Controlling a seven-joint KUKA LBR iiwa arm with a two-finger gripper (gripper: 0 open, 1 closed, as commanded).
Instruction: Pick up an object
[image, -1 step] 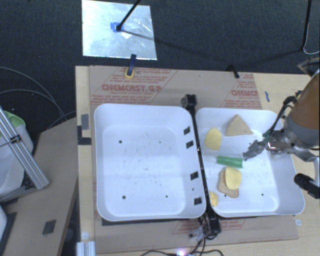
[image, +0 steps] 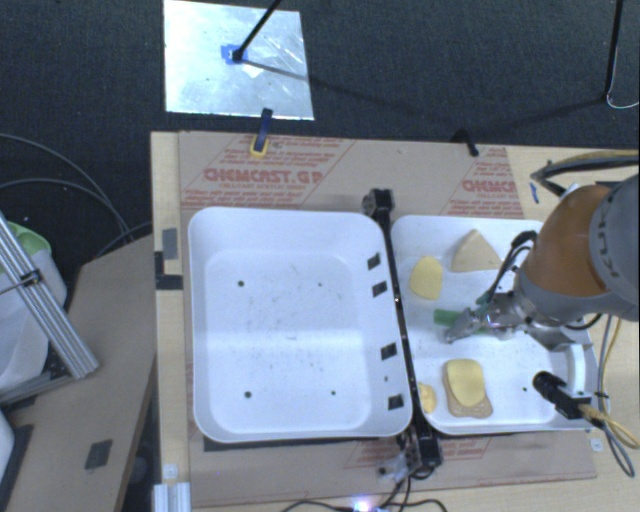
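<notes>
My gripper (image: 462, 325) sits low in the right bin (image: 520, 405), right of centre in the frame, its tip at a small green piece (image: 445, 317). Whether it pinches that piece I cannot tell at this size. The green piece looks like the nearest thing to take: small, thin and light, probably soft plastic or foam, so it should lift with little force but could slide or flip on the smooth white floor if I nudge it sideways. I would close across its narrow width, near its middle. Other choices lie close by: a yellow oval (image: 427, 277) just above it, a tan wedge (image: 474, 252) in the upper part of the bin, and a yellow slab on a tan one (image: 466, 386) toward the lower edge, with a small yellow bit (image: 427, 398) beside the bin wall. These look like toy food, stiff, light and rounded, likely slippery at their curved edges. The left bin (image: 215, 240) lies across the divider.
</notes>
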